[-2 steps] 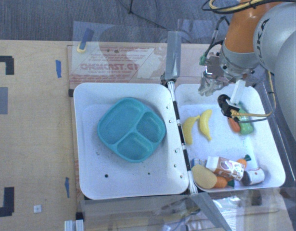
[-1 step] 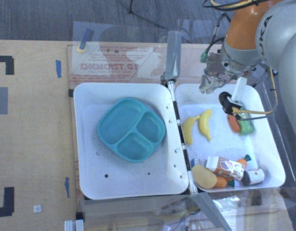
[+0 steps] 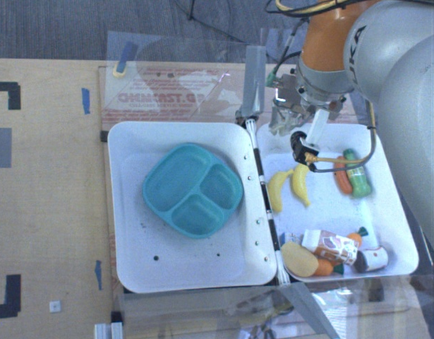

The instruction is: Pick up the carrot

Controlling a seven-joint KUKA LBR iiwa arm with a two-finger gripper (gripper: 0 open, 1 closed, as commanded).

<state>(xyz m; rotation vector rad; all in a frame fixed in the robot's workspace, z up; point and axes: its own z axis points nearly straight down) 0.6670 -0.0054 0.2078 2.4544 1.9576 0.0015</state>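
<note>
An orange, carrot-like piece (image 3: 341, 180) lies in the right bin (image 3: 393, 210) toward its far right, touching a green piece (image 3: 358, 180) beside it. A second orange piece (image 3: 353, 239) with a green tip pokes out from under a small bottle (image 3: 334, 246) at the bin's near side; I cannot tell which of the two is the carrot. My gripper (image 3: 284, 122) hangs over the far left corner of the right bin, left of and beyond the first orange piece, with nothing visibly held.
Two yellow bananas (image 3: 300, 183) lie in the middle of the right bin, just below the gripper. A tan rounded item (image 3: 299, 258) sits at the near left corner. The left bin (image 3: 132, 260) holds a teal divided plate (image 3: 193, 189).
</note>
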